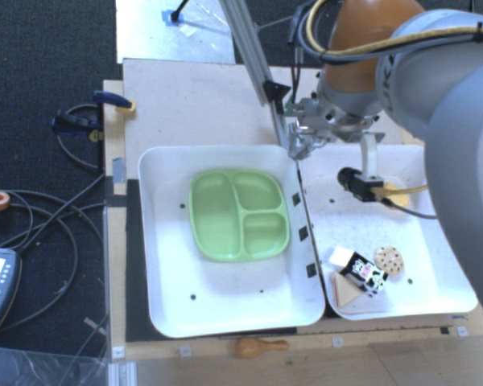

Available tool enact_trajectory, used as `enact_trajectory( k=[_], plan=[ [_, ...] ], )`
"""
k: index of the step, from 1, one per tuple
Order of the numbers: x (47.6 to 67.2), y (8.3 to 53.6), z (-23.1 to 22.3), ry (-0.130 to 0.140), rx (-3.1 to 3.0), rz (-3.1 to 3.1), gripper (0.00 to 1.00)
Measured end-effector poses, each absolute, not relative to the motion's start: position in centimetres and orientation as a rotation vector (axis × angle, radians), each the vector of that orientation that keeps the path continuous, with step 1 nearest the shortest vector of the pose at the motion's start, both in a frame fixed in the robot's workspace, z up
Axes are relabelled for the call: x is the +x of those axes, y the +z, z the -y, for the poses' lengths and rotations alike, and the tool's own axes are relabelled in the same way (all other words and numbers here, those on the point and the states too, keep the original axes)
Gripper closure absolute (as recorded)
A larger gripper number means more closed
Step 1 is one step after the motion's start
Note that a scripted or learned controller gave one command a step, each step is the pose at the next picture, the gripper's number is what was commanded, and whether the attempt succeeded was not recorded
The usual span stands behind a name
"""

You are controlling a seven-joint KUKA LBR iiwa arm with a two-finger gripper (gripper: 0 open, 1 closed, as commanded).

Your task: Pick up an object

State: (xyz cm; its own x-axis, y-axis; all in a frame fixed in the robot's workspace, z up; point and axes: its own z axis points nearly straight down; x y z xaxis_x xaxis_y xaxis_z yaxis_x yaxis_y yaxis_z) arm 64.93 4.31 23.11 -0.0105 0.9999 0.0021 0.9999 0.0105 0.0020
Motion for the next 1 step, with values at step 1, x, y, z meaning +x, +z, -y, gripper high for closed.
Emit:
enact_trajectory(
  k=[1],
  plan=[
    [66.58, 23.81, -9.72, -0.008, -2.211, 2.234, 1.0]
  ],
)
